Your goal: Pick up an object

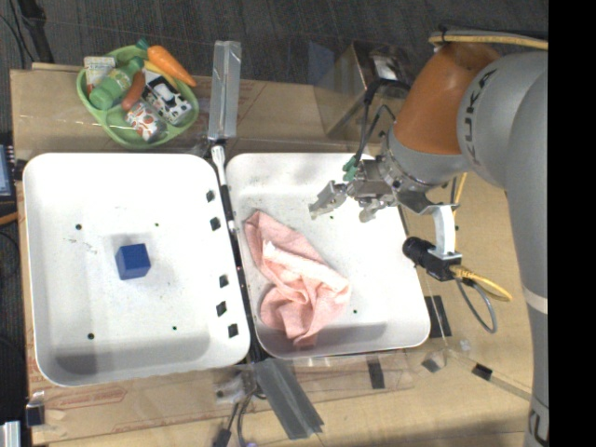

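Observation:
A crumpled pink cloth (296, 285) lies in the right bin (391, 291), toward its left and front. A blue cube (133, 260) sits in the left bin (56, 212), near its middle. My gripper (345, 203) hangs over the back half of the right bin, above and to the right of the cloth. Its two fingers are spread apart with nothing between them. The grey arm with its orange band (447, 101) reaches in from the right.
A green bowl (104, 124) of toy food, including an orange carrot (168, 61), stands on the bench behind the left bin. A grey metal bracket (223, 87) rises behind the gap between the bins. Cables trail at the right of the bench.

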